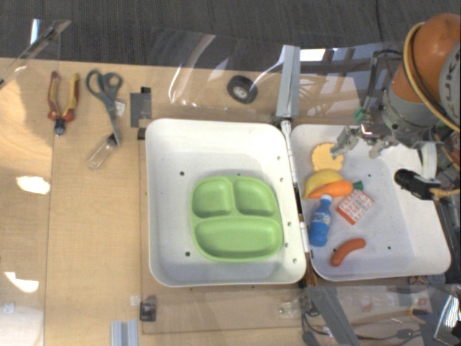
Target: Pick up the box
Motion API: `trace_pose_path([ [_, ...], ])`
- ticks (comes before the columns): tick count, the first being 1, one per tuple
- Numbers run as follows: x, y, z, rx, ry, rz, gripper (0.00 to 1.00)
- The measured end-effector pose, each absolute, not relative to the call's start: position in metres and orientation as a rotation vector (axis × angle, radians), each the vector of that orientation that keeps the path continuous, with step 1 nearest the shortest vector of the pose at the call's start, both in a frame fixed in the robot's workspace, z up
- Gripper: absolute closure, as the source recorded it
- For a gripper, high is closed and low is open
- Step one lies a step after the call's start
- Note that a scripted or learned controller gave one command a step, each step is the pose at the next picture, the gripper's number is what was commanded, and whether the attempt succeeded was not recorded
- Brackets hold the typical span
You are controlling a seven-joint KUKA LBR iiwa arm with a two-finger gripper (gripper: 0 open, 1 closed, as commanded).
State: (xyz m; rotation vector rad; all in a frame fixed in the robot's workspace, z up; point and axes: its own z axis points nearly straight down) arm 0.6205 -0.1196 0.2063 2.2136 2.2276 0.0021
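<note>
Arm [432, 56] in from the right, orange band at the top right corner, grey wrist angled down and left over the back part of the right bin [421, 247]. Gripper [358, 140] hanging above the bin's rear left area, fingers [341, 144] pointing down and splayed, jaws wide, nothing between them. Positioned just above and right of the yellow piece [323, 155], apart from it.

Box [355, 207] lying flat on the right bin floor, white with red pattern, rotated diagonally, well forward of the gripper. Orange carrot-like toy [330, 190] just left of the box, banana [322, 179] touching it behind. Blue bottle [320, 222] lying beside the bin's left wall, near the box's left corner. Sausage toy [348, 251] in front of the box, apart from it.

Left bin [166, 193] holding a green divided plate [236, 218], centred.

Desk [72, 229] left side: pliers [61, 101] with red handles, scissors [108, 96], tape roll [242, 89] behind the left bin.
</note>
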Motion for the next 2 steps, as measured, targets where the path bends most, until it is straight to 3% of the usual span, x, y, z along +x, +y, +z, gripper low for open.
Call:
trace_pose_path([
  [1, 0.577, -0.134, 0.091, 1.996, 2.407, 0.015, 0.0],
  [2, 0.519, -0.191, 0.093, 1.983, 2.407, 0.01, 0.0],
])
